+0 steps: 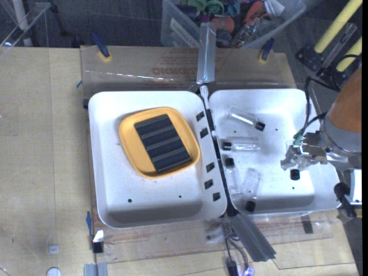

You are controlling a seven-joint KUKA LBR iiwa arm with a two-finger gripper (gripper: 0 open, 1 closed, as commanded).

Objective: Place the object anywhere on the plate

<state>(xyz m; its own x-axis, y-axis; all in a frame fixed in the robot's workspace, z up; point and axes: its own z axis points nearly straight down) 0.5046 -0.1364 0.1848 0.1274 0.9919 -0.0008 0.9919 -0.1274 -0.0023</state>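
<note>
— Plate (130,132): where does it sit?
— In the left bin (103,154), about the middle. It is yellow with rounded corners, turned a little askew to the bin's walls.
— Anything on it?
— A dark ribbed slab (163,144) lies flat across its centre, leaving the yellow rim bare all round.
— And moving right?
— The two bins meet at a ridge with a row of small black tabs (208,148). Past it, the right bin (287,99) holds loose clear vials. One vial (241,119) lies near the back with its black cap pointing right. A second vial (242,146) lies just in front of it, cap towards the ridge. A third vial (250,180) lies nearer the front wall.
— The gripper (294,163)?
— Low over the right side of the right bin, well apart from the plate and beside none of the vials. Whether it is clenched or released I cannot tell; it is too small and blurred.
— Behind the bins?
— A clear crate of coloured toys (230,4).
</note>
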